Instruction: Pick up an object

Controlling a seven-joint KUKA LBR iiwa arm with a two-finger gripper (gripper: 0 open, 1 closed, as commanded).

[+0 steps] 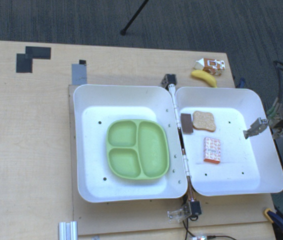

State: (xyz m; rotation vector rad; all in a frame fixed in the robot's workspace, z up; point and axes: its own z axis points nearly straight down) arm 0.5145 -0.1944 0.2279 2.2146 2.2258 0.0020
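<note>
**A:** Currently, nearest the camera, a red-and-white packet [212, 150] is seen lying flat on the floor of the right bin [264, 181]. It is taken as the reference.

**B:** And the gripper [255, 128]?

**A:** It is logged to the right of the packet and a little beyond it, over the bin's right side, well apart from the packet. Nothing is seen held in it. Whether it is wide or narrow cannot be told at this size.

**B:** What else is noted, going back?

**A:** A green divided plate [137, 150] is recorded to the packet's left, in the left bin [89, 186]. Beyond the packet, a slice of toast [204, 121] is noted, with a small brown block [186, 123] just beside the toast, further left. Farthest from the packet, outside the bins, a banana [203, 77] and a small carton [210, 64] are seen on the bench.

**B:** Risks?

**A:** Three are judged likely:
- The packet and toast lie low and flat, so a descent stopped too high could close on air.
- The toast and block lie close together, so one could be shoved aside while the other is aimed at.
- The block is close to the bin's left wall, so that wall could be struck during a grasp there.
</note>
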